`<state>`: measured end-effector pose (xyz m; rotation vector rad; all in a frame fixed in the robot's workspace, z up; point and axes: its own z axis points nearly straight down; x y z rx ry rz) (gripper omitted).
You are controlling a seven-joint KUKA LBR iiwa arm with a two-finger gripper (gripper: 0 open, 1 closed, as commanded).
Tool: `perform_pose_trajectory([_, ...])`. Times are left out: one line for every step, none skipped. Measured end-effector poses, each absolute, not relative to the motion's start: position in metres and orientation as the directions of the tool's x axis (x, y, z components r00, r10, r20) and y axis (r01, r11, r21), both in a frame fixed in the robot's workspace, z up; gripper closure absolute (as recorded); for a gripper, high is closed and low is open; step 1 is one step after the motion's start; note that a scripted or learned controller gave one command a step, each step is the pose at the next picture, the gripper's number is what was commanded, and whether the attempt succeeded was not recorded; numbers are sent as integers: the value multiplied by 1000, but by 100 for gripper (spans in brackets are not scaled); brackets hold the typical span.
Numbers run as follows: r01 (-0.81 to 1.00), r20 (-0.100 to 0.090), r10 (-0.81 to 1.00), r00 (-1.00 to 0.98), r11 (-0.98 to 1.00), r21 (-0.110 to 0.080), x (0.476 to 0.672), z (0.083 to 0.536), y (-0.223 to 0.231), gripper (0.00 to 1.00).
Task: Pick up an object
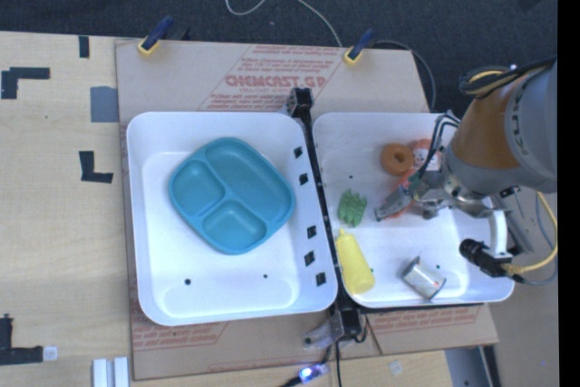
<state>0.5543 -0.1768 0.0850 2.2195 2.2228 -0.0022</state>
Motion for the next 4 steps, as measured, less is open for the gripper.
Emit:
perform_pose_trajectory([1000, -3, 1000, -2, 2, 1, 555, 95, -177, 100])
perform_pose_trajectory([1000, -1, 1000, -3, 3, 3, 560, 149, -167, 100])
perform_pose_trajectory([1000, -1, 1000, -2, 2, 2, 557, 193, -171, 100])
perform_pose_trajectory([1000, -1, 1000, -2, 2, 3, 558, 245, -171, 100])
